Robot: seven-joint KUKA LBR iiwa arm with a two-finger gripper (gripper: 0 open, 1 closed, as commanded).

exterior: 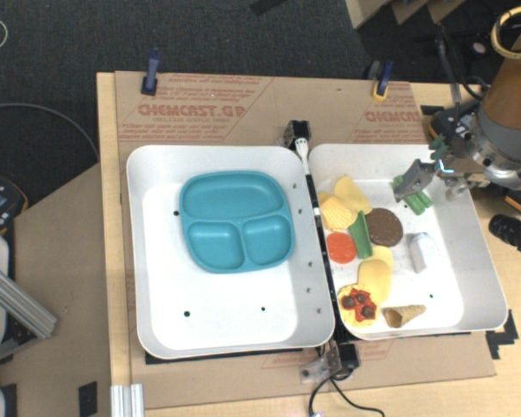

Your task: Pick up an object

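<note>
In the left bin [148,233] lies a blue divided plate [236,220]. The right bin [478,272] holds the toy food: yellow pieces, an orange disc [341,247], a brown disc [385,227] and a cone [403,315]. The gripper [414,187] hangs over that bin's far side, clenched on a small green piece [418,202]. The grasp looks made; next comes a steady lift clear of the bin.

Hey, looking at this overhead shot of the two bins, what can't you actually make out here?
- Gripper: whether it is open or shut, too small and dark in the camera view.
- Green piece by the gripper: held or just lying there, unclear.
- Arm: cut off by the right edge.
- Toy food pile: pieces overlap, hiding lower ones.
</note>
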